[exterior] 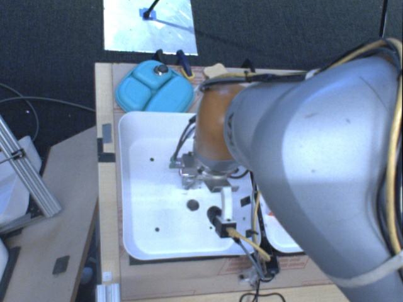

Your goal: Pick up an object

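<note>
Over the left bin (140,190), near its middle, my gripper (191,180) hangs close above the white floor. My own wrist and orange band cover it from this angle, so I cannot tell whether it is open or closed. A small dark disc (192,205) lies flat on the bin floor just in front of the gripper, apart from it. Behind the bin's far rim a blue tub (154,88) sits on the bench. A corner of the right bin (286,243) shows under my arm.
</note>
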{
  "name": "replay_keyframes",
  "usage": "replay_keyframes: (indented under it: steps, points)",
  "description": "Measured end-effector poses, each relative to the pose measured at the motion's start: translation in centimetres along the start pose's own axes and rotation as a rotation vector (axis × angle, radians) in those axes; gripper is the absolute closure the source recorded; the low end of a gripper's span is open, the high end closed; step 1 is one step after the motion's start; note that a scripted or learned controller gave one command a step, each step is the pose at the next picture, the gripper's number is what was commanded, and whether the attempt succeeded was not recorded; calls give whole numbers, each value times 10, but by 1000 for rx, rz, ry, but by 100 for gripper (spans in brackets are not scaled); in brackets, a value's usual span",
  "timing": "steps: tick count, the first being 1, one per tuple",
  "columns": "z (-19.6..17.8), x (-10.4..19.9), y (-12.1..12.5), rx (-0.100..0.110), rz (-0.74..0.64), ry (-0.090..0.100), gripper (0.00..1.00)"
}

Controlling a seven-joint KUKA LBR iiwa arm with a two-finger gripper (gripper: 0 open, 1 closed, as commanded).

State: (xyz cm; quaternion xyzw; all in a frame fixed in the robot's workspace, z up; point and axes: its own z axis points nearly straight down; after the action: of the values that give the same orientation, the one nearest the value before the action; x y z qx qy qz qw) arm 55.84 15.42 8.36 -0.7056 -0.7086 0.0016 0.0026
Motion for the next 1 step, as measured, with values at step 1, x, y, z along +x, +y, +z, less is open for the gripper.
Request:
replay_keyframes:
  steps: [1]
  points:
    - [-3,86,79,-16,-6,5,100]
